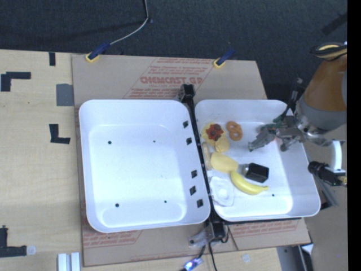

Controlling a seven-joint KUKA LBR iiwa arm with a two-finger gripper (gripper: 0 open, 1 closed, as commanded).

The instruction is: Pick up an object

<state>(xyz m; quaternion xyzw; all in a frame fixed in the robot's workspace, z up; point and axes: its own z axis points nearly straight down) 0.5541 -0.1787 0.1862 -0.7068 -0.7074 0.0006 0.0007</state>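
Several small things lie in the right bin (pixel 302 205), all gathered toward its left half. A yellow banana (pixel 248 185) lies near the bin's front, curved, with a black block (pixel 257 172) just beside it at its upper right. To the left of these sits a pale yellow lump (pixel 221 162), and in front of that a white object (pixel 221 195) that hardly stands out from the bin floor. Farther back are a red and dark round piece (pixel 214 131) and, right of it, an orange pretzel-shaped ring (pixel 234 130); a small yellowish piece (pixel 221 145) lies just in front of them.

The gripper (pixel 260 140) hangs over the middle of the right bin, right of the ring and behind the black block, apart from both. Its grey fingers point leftward; whether they are spread or together cannot be told, and nothing shows between them. The arm (pixel 327 92) enters from the right, its orange band above the wrist.

The left bin (pixel 90 117) adjoins the right one, and both rest on a cardboard sheet (pixel 169 78) on the bench (pixel 34 151).
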